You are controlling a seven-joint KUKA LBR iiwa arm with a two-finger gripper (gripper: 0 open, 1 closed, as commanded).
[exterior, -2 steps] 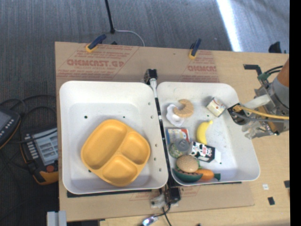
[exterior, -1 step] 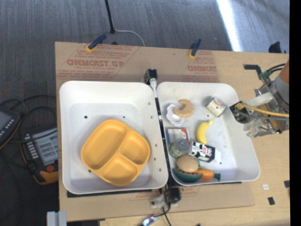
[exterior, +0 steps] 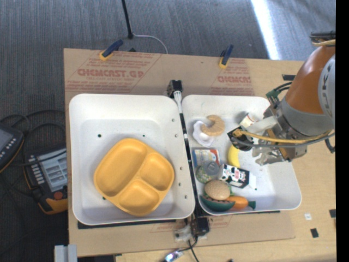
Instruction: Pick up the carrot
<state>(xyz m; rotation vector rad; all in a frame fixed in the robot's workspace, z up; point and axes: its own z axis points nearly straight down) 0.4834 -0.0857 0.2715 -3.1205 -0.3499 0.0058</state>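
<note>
The carrot is found at the right bin's near rim, beside a burger. The gripper (finger state undeterminable) is best lowered squarely over it.

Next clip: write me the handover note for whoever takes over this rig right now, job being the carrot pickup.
Pincer: over the right bin's far-right part, nothing seen held; fingers too unclear to call.
Carrot: lying at the right bin's near edge, beside the burger and a green bowl.
Left bin: holds the yellow tray.
Done: no grasp yet.
Left: move over the carrot, descend, grip, lift.
</note>
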